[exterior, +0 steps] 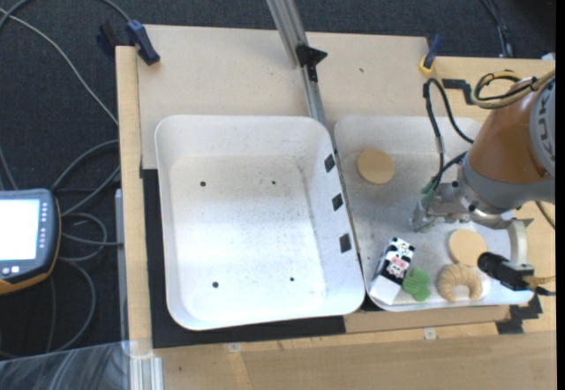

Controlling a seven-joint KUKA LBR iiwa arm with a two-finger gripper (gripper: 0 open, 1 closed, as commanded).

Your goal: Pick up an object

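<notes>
— so, what sits on the left side of the bench?

— a wide white bin (177, 229), its floor speckled with dark dots. just past its right wall, the second bin (397, 128) holds everything.

— and in that right bin?

— toward the far part, a round tan disc (376, 166) lies flat, well apart from the rest. at the near edge a small black-and-white cow-patterned block (398, 258) rests, with a green lump (416, 283) just beside it on its right. next comes a croissant-shaped pastry (462, 281), near the front rim, and a pale round cookie (466, 246) just beyond it on the far side.

— where is the arm?

— it reaches in from the right, its orange band (514, 143) over the right bin. the gripper (439, 212) hangs low over the bin floor, left of the cookie and beyond the cow block, between the disc and the near cluster.

— is it holding anything?

— nothing shows between its fingers; whether they are spread or pressed together, i cannot tell from this slant.
</notes>
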